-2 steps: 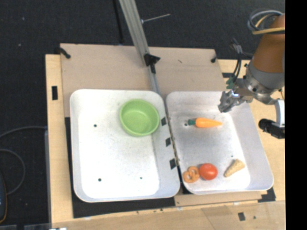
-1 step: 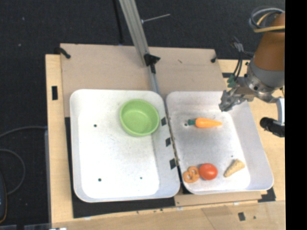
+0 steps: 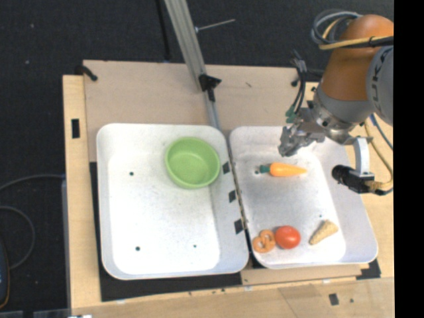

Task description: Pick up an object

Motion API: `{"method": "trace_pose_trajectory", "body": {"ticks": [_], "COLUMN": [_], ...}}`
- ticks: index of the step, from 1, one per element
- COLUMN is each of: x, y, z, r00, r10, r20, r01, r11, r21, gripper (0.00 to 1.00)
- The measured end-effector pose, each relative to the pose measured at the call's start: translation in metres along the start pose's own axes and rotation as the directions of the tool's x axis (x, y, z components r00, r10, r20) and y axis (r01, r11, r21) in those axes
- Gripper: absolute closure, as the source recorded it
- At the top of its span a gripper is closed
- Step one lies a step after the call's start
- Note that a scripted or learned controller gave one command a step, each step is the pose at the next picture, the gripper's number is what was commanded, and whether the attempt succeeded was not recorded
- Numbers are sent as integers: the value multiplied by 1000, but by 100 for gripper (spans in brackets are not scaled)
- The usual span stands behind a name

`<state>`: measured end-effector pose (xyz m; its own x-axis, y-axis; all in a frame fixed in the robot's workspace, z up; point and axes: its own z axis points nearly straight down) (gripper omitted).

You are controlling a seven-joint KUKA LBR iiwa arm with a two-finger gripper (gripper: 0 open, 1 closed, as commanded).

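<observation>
carrot in right bin, fingers just above it (apart)

Even, soft overhead light, faint shadows, mild glare on the white bins, slightly grainy focus.

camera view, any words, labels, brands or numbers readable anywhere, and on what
None: no text can be read in this view.
The green bowl, carrot, tomato, both white bins and the arm carry no visible print.
The small black marks on the bench are too small to tell.
</observation>
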<state>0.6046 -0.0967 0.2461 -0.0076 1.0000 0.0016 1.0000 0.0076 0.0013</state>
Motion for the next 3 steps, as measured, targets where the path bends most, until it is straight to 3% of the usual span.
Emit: {"method": "trace_pose_trajectory", "body": {"ticks": [3], "x": [159], "y": [-1], "z": [7], "r00": [1000], "r10": [0], "r20": [1], "r01": [0], "r11": [1000], "r21": [0], "gripper": [100]}}
